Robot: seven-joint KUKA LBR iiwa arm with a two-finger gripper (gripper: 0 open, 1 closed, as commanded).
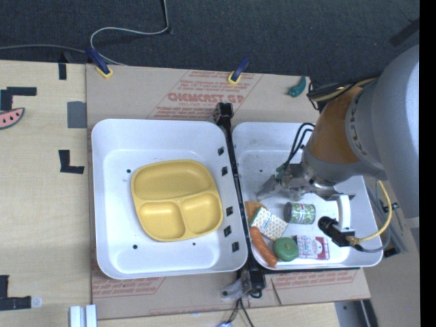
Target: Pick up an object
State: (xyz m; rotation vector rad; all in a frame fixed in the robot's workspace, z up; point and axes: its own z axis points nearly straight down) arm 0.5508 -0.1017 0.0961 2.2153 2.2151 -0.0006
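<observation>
My gripper is low inside the right bin, over the bin's bare floor near its middle. It points toward the bin's left wall. Just to its lower right lies a small green and silver can on its side, apart from the gripper. Along the bin's front lie an orange carrot, a green round lid-like piece, a pale patterned packet and a white and pink packet. I see nothing held in the gripper.
The left bin holds a yellow divided plate. A black divider runs between the two bins. The arm's grey and orange body hangs over the right bin's right side.
</observation>
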